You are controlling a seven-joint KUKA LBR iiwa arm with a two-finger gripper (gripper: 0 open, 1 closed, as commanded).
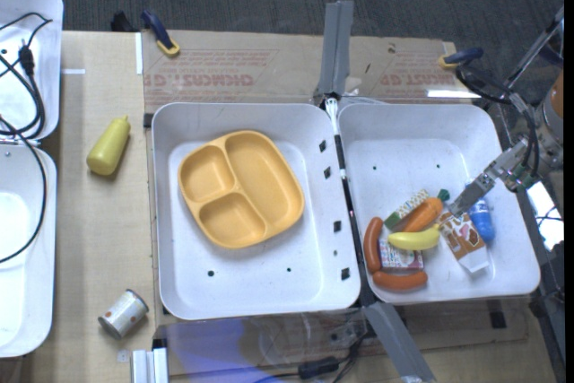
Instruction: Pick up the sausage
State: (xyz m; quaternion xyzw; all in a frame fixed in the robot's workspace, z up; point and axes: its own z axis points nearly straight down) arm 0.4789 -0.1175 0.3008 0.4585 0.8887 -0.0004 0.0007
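Two reddish-brown sausages lie in the right bin (404, 148). One (372, 244) runs front to back at the left of a heap of items, the other (400, 280) lies crosswise near the bin's front wall. A yellow banana (414, 239) and an orange carrot (421, 213) lie between them and my gripper (457, 204). The gripper slants down from the right, with its tip over the heap's right side, by a brown-and-white carton (466, 242). It is a hand's width right of the nearer sausage, and nothing shows between its fingers.
A blue-capped bottle (482, 224) lies just right of the gripper tip. A flat snack packet (401, 257) lies under the banana. The left bin (170, 220) holds a yellow divided plate (239, 188). A mustard bottle (108, 146) and a tin can (123, 312) lie on the bench at the left.
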